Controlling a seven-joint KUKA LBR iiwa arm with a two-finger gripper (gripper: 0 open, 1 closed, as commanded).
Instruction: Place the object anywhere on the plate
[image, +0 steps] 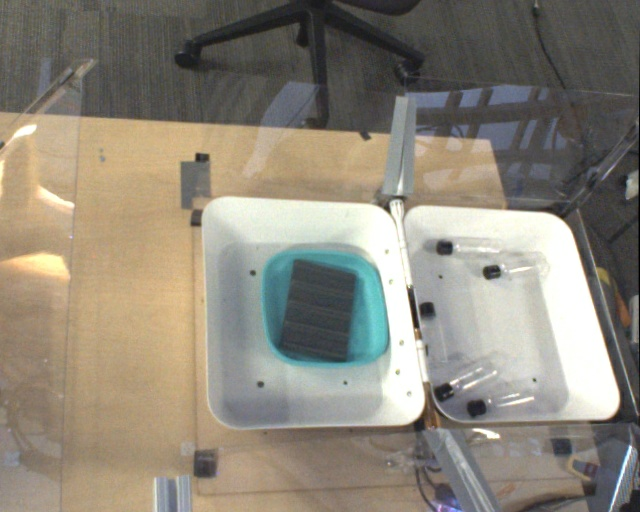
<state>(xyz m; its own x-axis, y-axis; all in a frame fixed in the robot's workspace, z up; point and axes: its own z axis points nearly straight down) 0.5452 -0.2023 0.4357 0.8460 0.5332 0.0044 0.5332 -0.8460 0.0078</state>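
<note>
A teal square plate (374, 318) sits in the middle of the left white bin (228, 330). A dark grey ribbed rectangular block (319, 309) lies flat on the plate, its long side running roughly front to back and tilted slightly.
The right white bin (585, 330) holds several clear plastic tubes with black caps: two near the back (490, 258) and two near the front (478, 388). A metal divider bar (398, 160) rises behind the gap between the bins. Clear acrylic panels border the wooden bench.
</note>
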